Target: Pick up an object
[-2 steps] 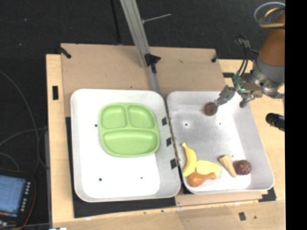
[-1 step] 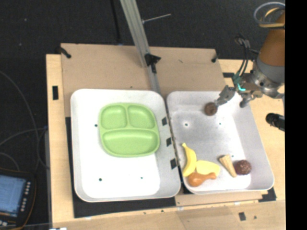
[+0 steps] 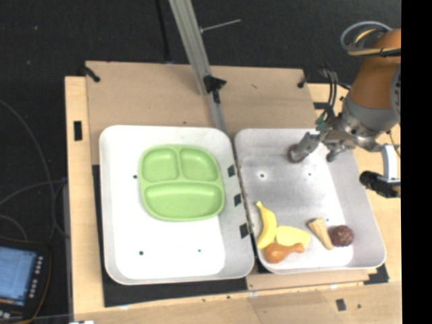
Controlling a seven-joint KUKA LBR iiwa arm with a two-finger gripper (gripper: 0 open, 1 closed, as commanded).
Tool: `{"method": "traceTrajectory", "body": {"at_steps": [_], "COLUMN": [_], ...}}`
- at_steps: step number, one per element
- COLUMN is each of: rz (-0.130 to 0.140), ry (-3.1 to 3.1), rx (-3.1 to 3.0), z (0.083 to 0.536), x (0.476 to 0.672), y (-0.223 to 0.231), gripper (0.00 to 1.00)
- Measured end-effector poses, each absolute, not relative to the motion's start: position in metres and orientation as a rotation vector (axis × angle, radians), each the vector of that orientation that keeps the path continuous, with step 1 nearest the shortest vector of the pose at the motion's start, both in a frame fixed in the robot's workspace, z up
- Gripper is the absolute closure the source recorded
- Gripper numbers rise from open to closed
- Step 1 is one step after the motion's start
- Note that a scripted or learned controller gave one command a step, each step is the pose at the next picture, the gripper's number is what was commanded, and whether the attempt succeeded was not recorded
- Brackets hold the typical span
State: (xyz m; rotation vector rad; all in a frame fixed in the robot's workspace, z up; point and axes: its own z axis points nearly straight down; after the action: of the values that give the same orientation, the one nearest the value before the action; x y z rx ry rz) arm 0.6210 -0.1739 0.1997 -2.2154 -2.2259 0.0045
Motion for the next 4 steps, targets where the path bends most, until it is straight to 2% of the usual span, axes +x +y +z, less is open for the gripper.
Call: {"method": "traceTrajectory", "body": {"at_steps": [1, 2, 3, 4], "rz": [0.006, 0.005, -0.001, -0.006], "ry": [-2.220, -2.221, -2.223, -2.227], "rx": [-2.218, -2.220, -2.227, -2.226], "z": [0.137, 0.099, 0.113, 0.178], "x": [0.623, 0.622, 0.624, 0.622], "y": [-0.173, -0.174, -0.176, -0.175], "gripper": [0.00, 0.00, 1.00, 1.00]}}
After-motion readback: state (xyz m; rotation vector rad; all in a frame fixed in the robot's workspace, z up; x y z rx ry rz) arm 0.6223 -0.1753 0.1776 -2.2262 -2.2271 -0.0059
